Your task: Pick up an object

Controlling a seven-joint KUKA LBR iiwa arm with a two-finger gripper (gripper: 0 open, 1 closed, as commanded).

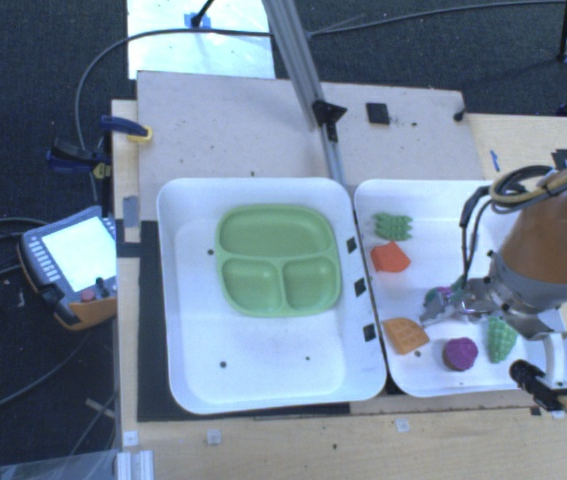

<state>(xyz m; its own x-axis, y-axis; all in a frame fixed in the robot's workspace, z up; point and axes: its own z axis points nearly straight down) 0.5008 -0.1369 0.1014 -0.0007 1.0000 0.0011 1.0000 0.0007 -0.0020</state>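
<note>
The tool hangs low in the right bin — near an orange wedge and purple ball.

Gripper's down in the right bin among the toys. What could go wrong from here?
1. The gripper sits amid crowded toys: the purple piece, green bumpy piece and tan piece lie close together, so closing may nudge a neighbour or catch two.
2. I see nothing clearly between the jaws, so a lift may come up empty.
</note>
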